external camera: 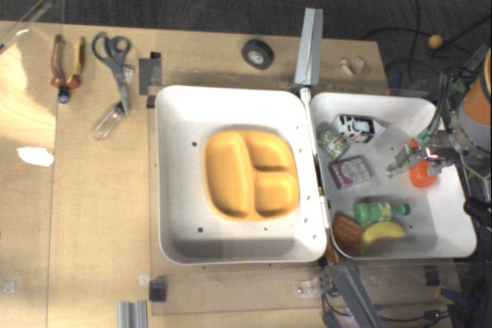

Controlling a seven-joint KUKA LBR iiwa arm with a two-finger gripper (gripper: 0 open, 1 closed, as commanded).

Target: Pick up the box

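A small purple box (350, 170) lies flat near the middle left of the right bin (453, 238). Above it a black-and-white carton (357, 127) rests beside a green packet (332, 142). My gripper (413, 156) hangs over the right side of this bin, well to the right of the purple box and apart from it. An orange round object (423, 175) sits just below the gripper. Nothing from the bin is seen lifted.
A green bottle (380, 209), a banana (382, 232) and a brown item (347, 230) lie along the right bin's front. The left bin (177, 165) holds a yellow divided tray (250, 173). Scissors (115, 61), pliers (65, 65) and a tape roll (257, 53) lie on the bench.
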